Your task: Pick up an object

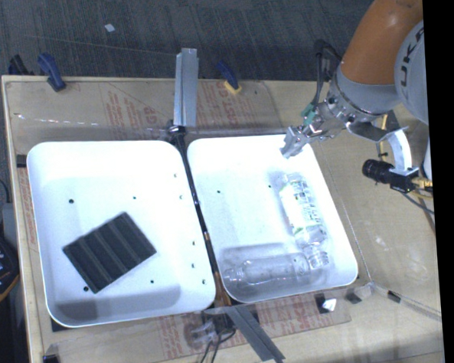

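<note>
Two clear plastic bottles in right bin [214, 216]: labelled bottle [299, 205] along its right wall, second clear bottle [272, 268] against its near wall, caps nearly touching. Probably light, empty, slick, crushable; best pinched across mid-body. Hand [295, 140] above bin's far right corner, open or closed: cannot tell. Nothing visibly held.

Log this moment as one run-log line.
gripper: above right bin's far rim | two clear plastic bottles: in right bin | black ribbed slab: in left bin
</note>
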Tool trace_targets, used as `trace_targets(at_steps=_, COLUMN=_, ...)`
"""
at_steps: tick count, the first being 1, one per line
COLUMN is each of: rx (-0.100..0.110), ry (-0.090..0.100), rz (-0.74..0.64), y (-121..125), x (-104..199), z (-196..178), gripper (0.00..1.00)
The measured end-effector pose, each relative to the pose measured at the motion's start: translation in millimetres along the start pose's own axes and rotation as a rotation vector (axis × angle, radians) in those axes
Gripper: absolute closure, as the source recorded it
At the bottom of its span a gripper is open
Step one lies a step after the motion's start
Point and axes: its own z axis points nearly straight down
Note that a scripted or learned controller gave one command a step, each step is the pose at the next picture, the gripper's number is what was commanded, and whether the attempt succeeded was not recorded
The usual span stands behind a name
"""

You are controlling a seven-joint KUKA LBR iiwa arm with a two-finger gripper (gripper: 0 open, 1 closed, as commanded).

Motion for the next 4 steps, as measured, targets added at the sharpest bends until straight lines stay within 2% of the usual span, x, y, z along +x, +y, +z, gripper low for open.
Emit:
trace_targets(at_steps=1, rx=0.001, ry=0.001, rz=0.0, y=0, x=0, z=0, gripper=0.0)
trace_targets(at_steps=2, rx=0.004, ry=0.002, rz=-0.026, y=-37, x=-22, z=101, gripper=0.0)
trace_targets(at_steps=3, rx=0.0, ry=0.0, rz=-0.134, y=-22, x=-26, z=21, gripper=0.0)
trace_targets(at_steps=4, rx=0.002, ry=0.001, rz=-0.148, y=-43, x=-20, z=73, gripper=0.0)
